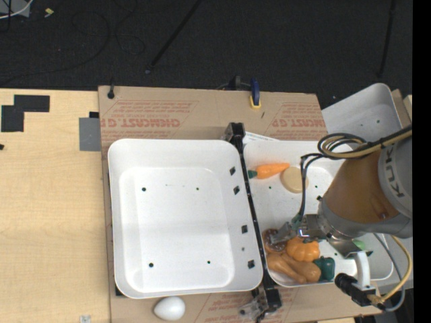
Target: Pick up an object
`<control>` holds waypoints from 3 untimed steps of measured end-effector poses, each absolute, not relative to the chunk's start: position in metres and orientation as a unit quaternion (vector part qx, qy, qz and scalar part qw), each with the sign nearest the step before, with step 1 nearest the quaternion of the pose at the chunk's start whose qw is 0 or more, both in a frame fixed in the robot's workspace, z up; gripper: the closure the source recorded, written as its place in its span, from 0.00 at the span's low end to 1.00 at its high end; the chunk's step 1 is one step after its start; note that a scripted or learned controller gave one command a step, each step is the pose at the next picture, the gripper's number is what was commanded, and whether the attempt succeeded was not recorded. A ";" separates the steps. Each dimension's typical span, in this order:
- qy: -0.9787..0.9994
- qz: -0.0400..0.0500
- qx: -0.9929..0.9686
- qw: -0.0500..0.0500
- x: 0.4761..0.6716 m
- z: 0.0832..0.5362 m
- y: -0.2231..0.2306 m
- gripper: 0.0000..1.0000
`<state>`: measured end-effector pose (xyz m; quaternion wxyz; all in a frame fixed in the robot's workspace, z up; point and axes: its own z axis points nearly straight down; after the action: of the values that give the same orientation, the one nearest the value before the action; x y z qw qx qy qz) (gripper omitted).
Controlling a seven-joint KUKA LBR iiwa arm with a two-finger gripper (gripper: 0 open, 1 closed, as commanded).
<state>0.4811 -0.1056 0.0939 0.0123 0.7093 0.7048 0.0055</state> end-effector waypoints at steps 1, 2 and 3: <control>0.704 0.006 0.710 0.012 0.483 0.104 -0.106 1.00; 0.710 0.003 0.705 0.003 0.527 0.193 -0.016 1.00; 0.708 0.000 0.706 0.000 0.580 0.187 -0.019 1.00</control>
<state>0.5797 -0.0189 0.1872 0.0001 0.7064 0.7079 -0.0001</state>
